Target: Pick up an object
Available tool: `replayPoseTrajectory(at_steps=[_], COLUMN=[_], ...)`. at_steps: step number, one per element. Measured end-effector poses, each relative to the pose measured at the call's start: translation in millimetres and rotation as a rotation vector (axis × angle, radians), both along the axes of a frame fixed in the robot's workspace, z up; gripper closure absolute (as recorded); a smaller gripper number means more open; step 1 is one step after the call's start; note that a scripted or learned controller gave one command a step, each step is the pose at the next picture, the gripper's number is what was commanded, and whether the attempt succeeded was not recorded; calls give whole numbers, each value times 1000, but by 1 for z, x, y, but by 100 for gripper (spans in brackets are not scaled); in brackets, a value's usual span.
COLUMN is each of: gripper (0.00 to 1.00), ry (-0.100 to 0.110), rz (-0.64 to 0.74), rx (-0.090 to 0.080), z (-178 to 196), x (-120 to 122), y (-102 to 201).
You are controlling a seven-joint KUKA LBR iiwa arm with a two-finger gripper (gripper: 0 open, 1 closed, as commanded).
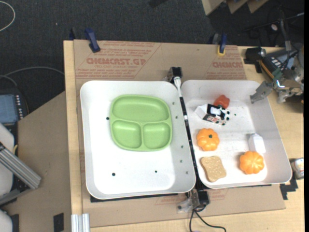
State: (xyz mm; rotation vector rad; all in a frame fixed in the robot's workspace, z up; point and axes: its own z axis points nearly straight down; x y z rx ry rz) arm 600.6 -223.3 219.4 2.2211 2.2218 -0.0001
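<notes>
The fingers [258,94] sit at the far right rim of the right bin [270,129]. Left of them lie a red-orange piece [222,101] and a black-and-white toy [215,114]. Nearer the camera are two small pumpkins [207,139], toast [213,168] and a white block [256,143]. Farther left, the left bin [91,129] holds a green divided plate [141,123].

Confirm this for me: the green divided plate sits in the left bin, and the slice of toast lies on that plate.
Not quite. The camera view shows the green divided plate in the left bin, but the slice of toast lies in the right bin, below the small orange pumpkin, not on the plate.
</notes>
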Motion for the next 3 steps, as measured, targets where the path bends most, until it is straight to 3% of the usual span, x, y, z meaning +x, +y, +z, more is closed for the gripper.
replayPoseTrajectory(at_steps=[1, 2, 3], gripper=[0, 0, 0], ry=[-17, 5, -3], rz=[-1, 6, 6], rx=[-8, 5, 3], z=[-114, -128, -30], x=[-11, -38, -92], y=[24, 109, 184])
